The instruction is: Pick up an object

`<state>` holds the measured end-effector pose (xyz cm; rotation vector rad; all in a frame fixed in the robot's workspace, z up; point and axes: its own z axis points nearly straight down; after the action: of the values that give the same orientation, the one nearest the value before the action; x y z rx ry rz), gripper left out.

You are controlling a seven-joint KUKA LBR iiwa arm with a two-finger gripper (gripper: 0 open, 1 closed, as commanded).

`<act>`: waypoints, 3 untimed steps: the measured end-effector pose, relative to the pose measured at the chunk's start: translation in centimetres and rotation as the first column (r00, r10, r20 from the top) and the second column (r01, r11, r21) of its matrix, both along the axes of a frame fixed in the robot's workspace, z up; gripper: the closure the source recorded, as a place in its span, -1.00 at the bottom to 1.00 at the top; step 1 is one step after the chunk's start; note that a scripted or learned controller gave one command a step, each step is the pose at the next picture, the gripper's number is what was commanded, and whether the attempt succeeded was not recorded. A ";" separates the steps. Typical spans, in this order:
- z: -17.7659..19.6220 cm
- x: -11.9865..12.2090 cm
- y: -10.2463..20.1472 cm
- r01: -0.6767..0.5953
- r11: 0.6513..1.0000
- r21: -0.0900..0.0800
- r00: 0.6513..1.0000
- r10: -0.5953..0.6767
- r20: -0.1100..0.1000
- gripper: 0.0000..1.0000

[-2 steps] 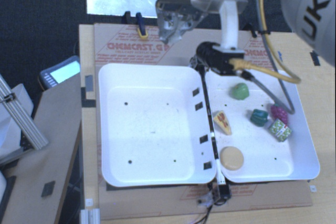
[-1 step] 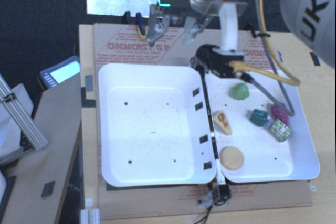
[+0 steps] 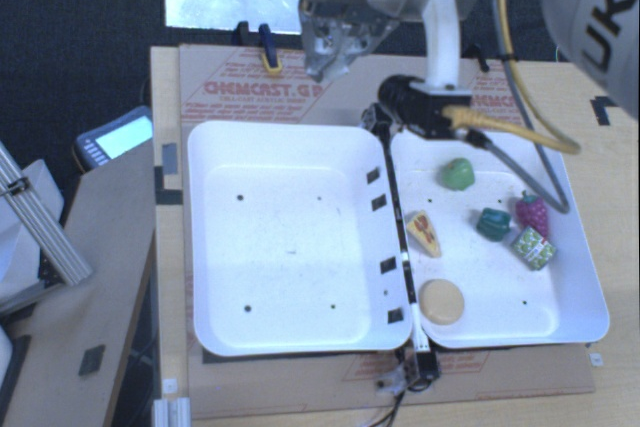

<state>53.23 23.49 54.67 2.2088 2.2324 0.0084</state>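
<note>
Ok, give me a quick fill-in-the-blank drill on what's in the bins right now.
1. All the small objects lie in the ____ bin as the camera sees it.
2. The green object lies nearest that bin's ____ edge.
3. The round tan object sits close to the ____ between the bins.
4. The claw hangs beyond the bins' ____ edge.

Answers: right; far; divider; far

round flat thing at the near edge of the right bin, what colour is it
Pale tan, like a biscuit, seen in the camera view.
</note>
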 end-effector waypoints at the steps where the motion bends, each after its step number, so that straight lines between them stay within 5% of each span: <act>1: 0.0 0.0 0.0 -0.001 1.000 0.000 1.000 0.001 -0.001 -1.00; 2: 1.1 0.0 0.0 -0.005 1.000 0.001 1.000 0.005 0.002 1.00; 3: 1.1 0.0 0.0 -0.006 1.000 0.001 1.000 0.006 0.001 -1.00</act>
<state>53.24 23.52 55.74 2.2018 2.2394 0.0106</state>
